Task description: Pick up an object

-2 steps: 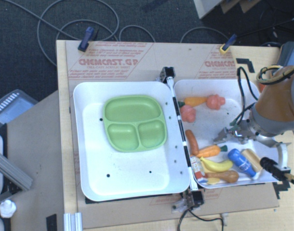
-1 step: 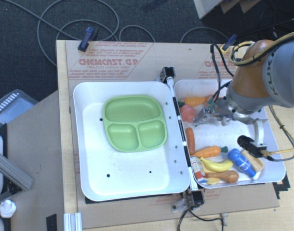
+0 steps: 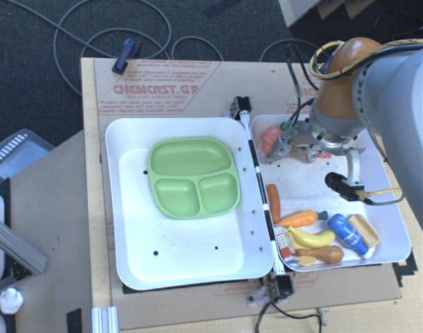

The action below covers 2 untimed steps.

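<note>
Holding a green tray (image 3: 195,176), the left bin (image 3: 128,186); toy foods (image 3: 315,238) fill the right bin (image 3: 388,248); claw (image 3: 284,144) state unclear.

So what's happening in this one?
A grey robot arm reaches into the right bin, its gripper low at the bin's far left corner beside a pinkish-red toy. Whether it holds anything is unclear. Toy food, including a banana and carrot, lies along the near edge. The left bin holds a green divided plate.

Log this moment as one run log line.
arm: over right bin | gripper: near pink toy | green tray: left bin
</note>
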Each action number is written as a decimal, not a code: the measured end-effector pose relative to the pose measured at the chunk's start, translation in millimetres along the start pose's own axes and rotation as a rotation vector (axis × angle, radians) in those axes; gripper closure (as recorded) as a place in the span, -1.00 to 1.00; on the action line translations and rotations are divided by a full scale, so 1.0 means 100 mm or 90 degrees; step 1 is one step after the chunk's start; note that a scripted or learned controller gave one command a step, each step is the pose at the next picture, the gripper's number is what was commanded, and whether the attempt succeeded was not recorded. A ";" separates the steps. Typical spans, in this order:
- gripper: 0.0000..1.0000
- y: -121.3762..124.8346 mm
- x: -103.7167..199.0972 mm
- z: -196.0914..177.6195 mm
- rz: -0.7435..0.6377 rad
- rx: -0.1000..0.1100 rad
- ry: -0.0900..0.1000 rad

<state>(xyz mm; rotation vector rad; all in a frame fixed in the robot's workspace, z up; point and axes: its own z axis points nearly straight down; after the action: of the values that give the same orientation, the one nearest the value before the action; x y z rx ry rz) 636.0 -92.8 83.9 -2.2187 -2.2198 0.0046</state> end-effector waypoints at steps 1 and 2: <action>-1.00 0.26 -0.01 0.03 -0.001 0.012 0.000; -1.00 -0.36 -0.54 -0.51 0.001 -0.002 0.000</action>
<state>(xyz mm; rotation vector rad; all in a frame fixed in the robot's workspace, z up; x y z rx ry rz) 599.8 -146.4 135.3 -2.2225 -2.2201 0.0014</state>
